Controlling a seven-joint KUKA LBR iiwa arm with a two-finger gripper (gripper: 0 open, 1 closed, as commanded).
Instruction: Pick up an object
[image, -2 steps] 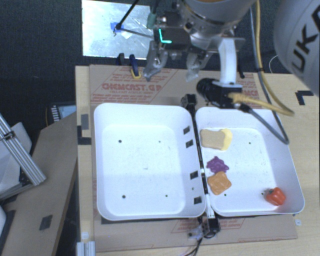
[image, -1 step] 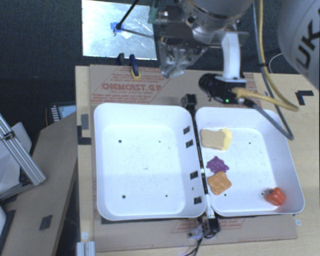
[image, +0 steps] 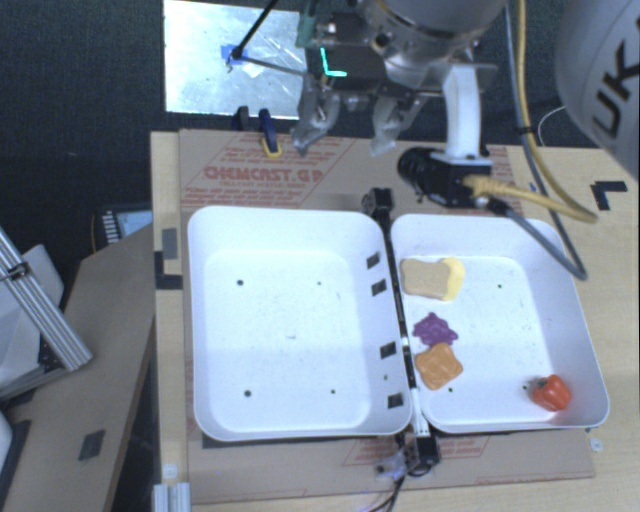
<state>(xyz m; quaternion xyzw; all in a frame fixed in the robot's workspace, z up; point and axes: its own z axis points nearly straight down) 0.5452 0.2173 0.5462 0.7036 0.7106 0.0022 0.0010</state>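
Up behind the two bins, the gripper (image: 347, 130) hung with its fingers spread and nothing between them. Meanwhile the right bin (image: 560, 300) held a yellow block (image: 434, 278), a purple piece (image: 434, 328), an orange piece (image: 438, 366) and what looked like a red pepper (image: 549, 392) near its front corner.

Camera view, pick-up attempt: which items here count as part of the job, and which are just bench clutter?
Part of the job:
- end effector, open, above the bench behind the bins
- yellow block in the right bin
- purple piece
- orange piece
- red object

Just lying about:
- left bin
- yellow cable
- cardboard sheet
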